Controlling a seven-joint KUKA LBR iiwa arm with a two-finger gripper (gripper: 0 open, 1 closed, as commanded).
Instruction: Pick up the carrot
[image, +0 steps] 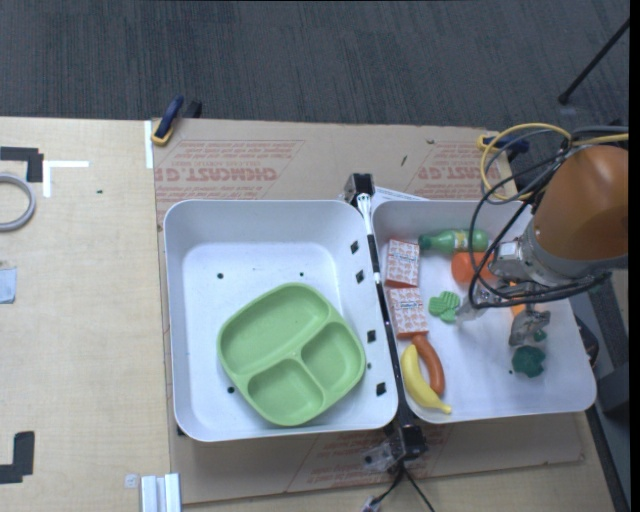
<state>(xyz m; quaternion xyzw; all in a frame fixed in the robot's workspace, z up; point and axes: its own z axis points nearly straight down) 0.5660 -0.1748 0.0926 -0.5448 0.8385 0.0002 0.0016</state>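
Camera view, looking down at a slant: my two-finger gripper hung low over the right shallow white bin, near its right wall, with the grey arm and its cables crossing above. I could not tell whether the gripper was spread or pressed together; the wrist hid too much of it. Nothing showed in its grasp.

The bright orange plastic carrot, as I judged it, lay in the upper middle of the same bin, just below a green toy bottle and partly behind the cables. A dark green broccoli-like lump sat just below the gripper. A reddish-orange sausage-shaped piece lay against a yellow plastic banana at the bin's near-left; its colour is close to the carrot's, so there is a risk of picking the wrong one.

The gripper was not yet on the carrot. To do the step well:
- move left and up-bin, away from the broccoli
- centre over the carrot's thick part
- close across its short axis, clear of the bottle
- lift only once the carrot is seen in the grasp

The left bin held a light green divided plastic plate, which has no part in this step.
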